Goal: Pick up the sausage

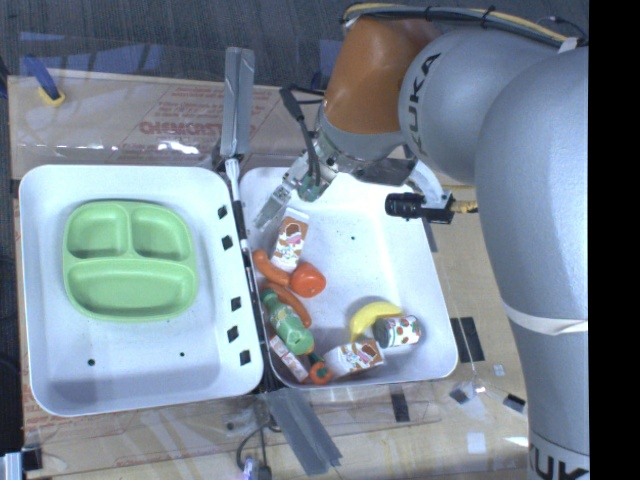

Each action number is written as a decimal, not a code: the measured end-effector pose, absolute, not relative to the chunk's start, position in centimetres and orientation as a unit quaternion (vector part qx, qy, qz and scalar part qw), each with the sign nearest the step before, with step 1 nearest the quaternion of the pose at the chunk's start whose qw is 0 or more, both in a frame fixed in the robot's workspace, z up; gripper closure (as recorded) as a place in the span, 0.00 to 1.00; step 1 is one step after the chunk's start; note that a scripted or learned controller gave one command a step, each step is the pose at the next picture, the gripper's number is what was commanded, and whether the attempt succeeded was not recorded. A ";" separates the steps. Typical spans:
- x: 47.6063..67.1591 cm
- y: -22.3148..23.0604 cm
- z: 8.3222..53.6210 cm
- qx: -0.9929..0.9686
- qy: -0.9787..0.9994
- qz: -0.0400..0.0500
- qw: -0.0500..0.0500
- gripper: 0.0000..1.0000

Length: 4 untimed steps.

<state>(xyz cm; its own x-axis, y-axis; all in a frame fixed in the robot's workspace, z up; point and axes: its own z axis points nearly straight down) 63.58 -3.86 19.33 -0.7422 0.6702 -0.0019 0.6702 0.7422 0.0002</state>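
Sausage, a slim orange link (272, 271), lies below the gripper (272, 211), whose state cannot be told; descent should be centred, avoiding the white carton (289, 243).

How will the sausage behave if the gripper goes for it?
The sausage looks like a smooth, rounded toy, so it may slip or roll between fingers. It lies tight against the bin wall beside the tomato, so it probably has little room to shift. Likely light and stiff.
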 end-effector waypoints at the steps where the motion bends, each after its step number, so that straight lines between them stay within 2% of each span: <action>1: 59.9 -10.8 15.0 0.450 0.893 -0.001 -0.001 0.00; 2: 58.2 -9.5 9.2 0.357 0.934 0.000 0.000 0.00; 3: 58.3 -9.5 10.3 0.355 0.935 0.000 0.000 1.00; 4: 52.2 -2.8 19.2 0.425 0.905 0.000 -0.001 1.00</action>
